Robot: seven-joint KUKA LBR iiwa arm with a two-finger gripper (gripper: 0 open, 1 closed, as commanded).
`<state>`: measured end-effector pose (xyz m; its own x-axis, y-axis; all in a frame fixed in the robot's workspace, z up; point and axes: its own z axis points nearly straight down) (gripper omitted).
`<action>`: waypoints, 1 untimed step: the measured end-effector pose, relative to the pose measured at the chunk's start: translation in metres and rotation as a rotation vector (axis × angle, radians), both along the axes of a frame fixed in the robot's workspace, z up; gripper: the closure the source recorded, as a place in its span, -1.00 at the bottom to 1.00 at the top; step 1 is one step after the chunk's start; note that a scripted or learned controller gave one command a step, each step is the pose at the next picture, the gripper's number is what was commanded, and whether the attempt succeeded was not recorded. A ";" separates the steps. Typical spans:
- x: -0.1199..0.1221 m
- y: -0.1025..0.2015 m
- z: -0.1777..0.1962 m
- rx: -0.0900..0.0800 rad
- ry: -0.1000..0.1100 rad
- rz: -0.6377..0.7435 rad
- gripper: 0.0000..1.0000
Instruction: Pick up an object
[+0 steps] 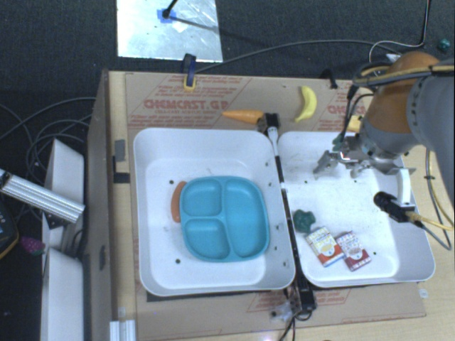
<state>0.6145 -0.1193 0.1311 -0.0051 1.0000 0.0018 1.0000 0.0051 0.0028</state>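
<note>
Bench seen from above at a slant, with two shallow white plastic bins side by side on a brown cardboard sheet (178, 94). The grey robot arm (426, 119) reaches in from the right. Its two-finger metal gripper (341, 168) hangs over the far part of the right bin (334, 197). The fingers look spread apart, with nothing between them.

Three loose things lie in the near half of the right bin, well apart from the gripper:
- a dark green lumpy object (305, 220) close to the wall between the bins
- a small orange-and-white carton (323, 246) just beyond it
- a small red-and-white carton (353, 251) just beside the first carton

The left bin (213, 155) holds a blue divided plastic plate (224, 215) with an orange-brown sausage-shaped piece (175, 201) against its left edge. A yellow banana (307, 104) and an orange carrot (242, 116) lie outside the bins, on the cardboard behind them.

The task looks to be at the approach step, with no object grasped yet. The next move likely calls for travelling toward the near half of the bin, centring over one item, then descending and closing. The cartons lie flat and close together, so the green lump may be the easier target.
</note>
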 end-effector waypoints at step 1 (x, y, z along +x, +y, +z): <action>-0.107 -0.006 -0.047 -0.002 0.003 -0.004 -1.00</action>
<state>0.5072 -0.1257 0.0843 -0.0010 1.0000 0.0002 1.0000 0.0010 0.0002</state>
